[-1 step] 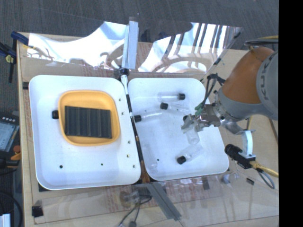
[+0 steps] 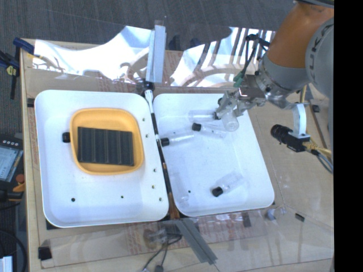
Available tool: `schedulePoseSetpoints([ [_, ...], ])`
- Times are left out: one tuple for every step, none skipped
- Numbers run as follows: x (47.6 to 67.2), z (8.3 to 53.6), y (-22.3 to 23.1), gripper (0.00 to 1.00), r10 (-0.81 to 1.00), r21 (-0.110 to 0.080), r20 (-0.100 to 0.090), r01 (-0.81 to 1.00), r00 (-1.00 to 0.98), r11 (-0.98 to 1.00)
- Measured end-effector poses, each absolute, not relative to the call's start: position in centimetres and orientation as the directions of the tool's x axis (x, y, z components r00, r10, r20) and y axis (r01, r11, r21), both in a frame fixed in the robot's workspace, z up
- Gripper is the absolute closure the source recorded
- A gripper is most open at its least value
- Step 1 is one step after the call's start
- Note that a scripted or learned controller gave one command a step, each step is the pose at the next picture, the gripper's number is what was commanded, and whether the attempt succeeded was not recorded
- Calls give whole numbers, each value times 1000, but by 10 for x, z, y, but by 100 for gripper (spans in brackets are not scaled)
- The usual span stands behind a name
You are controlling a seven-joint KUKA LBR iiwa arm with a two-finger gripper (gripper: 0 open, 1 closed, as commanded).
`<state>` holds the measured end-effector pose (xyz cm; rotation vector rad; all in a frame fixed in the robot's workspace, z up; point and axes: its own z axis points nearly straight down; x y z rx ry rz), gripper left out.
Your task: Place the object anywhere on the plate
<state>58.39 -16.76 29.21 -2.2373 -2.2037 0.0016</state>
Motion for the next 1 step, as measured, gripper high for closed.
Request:
schedulePoseSetpoints([
  [604,191,-170,100,994,-5,2,994,-113,113],
])
